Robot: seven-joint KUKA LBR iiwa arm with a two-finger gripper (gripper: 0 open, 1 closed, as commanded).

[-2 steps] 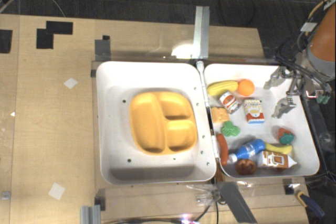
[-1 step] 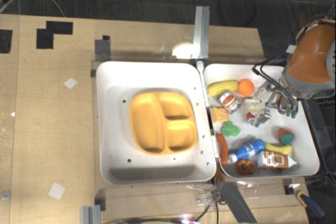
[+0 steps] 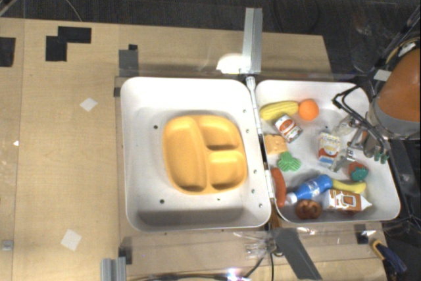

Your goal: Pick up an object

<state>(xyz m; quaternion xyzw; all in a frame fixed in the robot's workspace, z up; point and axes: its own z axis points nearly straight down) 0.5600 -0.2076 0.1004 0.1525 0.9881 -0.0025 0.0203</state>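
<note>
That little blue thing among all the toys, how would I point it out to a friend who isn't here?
Start at the right-hand white bin, the one crowded with toy food. Look toward its near edge: the blue bottle lies on its side between a red sausage and a small juice carton, just above a brown round item. It is the only blue piece there, with a white cap end.

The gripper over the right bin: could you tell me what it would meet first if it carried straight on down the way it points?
Probably the small white carton right beside the gripper, or the bin floor next to it; depth is unclear from this slanted view.
</note>
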